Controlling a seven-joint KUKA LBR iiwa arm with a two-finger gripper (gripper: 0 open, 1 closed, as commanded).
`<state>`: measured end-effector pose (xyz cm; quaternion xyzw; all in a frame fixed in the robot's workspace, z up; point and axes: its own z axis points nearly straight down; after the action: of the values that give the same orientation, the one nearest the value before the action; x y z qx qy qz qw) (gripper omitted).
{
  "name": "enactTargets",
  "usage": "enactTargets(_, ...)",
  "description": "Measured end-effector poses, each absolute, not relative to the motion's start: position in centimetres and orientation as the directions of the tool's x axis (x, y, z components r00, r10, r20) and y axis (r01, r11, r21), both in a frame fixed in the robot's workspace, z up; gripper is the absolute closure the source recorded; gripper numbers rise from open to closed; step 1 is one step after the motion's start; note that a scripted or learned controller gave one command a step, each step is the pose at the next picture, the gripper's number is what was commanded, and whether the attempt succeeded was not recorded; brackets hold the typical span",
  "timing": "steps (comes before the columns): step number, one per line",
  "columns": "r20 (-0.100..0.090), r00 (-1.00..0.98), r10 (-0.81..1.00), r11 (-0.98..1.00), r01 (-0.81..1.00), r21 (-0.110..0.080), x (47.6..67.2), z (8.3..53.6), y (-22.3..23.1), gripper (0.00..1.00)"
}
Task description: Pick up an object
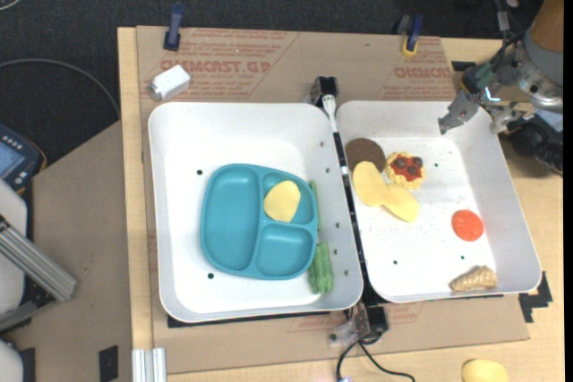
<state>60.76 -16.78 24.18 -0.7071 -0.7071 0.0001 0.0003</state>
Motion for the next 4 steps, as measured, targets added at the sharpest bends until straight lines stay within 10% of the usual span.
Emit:
enactTargets(1,-0.001,-0.001,1.0,0.001,1.0,0.003,60.8,25.3,-16.8,1.0)
enactTargets(2,-0.001,-0.002,1.0,0.002,1.0,0.005,55.3,36.4,-14.5,1.0)
enactTargets(4,0.0,-0.006,1.0,0.006,1.0,0.01,53.7,53.8,-2.0,1.0)
